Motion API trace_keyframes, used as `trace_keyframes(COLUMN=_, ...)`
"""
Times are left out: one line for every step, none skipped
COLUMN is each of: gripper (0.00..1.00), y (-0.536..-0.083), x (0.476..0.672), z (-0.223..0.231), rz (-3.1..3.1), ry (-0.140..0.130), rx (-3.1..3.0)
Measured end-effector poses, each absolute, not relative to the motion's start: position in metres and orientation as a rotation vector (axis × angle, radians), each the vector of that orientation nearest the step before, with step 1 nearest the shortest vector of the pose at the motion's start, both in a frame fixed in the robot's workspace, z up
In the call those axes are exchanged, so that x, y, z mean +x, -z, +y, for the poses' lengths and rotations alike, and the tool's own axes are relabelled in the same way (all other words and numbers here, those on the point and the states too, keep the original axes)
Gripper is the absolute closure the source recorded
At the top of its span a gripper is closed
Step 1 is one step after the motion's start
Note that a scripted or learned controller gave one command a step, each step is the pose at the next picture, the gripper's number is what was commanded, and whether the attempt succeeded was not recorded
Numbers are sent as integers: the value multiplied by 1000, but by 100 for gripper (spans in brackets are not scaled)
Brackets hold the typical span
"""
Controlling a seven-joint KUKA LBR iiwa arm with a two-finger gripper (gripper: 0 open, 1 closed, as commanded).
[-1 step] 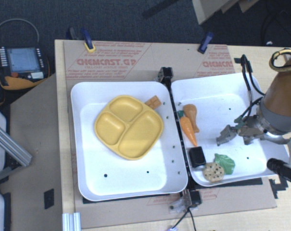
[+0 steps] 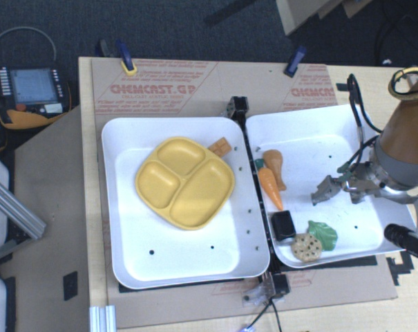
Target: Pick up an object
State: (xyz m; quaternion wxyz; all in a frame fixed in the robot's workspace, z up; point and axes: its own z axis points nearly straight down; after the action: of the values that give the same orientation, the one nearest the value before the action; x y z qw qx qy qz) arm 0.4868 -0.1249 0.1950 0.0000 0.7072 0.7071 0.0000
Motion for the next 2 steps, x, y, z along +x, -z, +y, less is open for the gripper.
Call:
trace_keyframes(gripper=0, y=-154, x=486, z=-125, rz=2224, ry=3, rx=2225)
trace_keyframes(gripper=0, y=-92, x=487, z=-126, rz=2223, ry=1, rx=2224)
